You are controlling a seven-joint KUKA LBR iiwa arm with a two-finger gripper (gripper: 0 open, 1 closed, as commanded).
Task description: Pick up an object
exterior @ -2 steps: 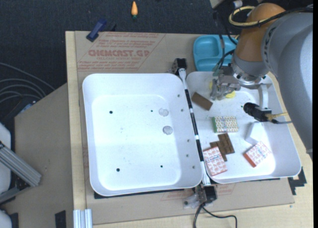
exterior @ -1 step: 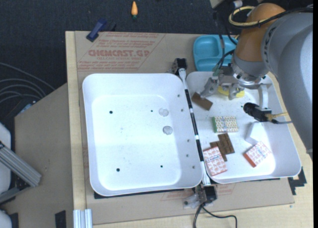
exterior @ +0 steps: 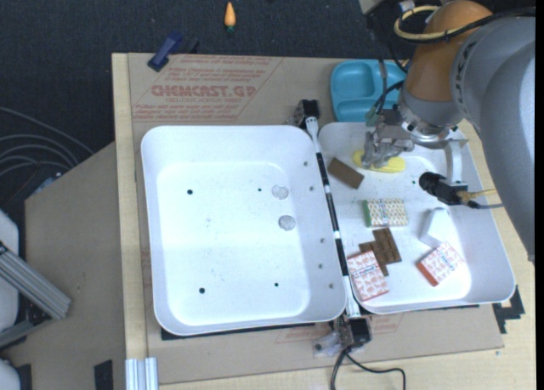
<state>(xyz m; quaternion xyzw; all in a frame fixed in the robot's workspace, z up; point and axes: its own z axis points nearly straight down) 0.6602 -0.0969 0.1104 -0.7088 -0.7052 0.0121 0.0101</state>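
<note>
Two shallow white bins are sitting side by side on the counter, and the left bin is carrying two small round discs near its right wall. The arm is reaching in from the right and holding its jaws low over the far end of the right bin, directly above a yellow object lying flat there. I cannot tell whether the jaws are parted, closed or gripping anything. A brown block is lying just beside the yellow object, toward the left bin. Nearer the camera, a green-and-white packet, a dark brown bar and a red-and-white packet are lying well apart from the jaws. A blue tub is standing beyond the right bin.
</note>
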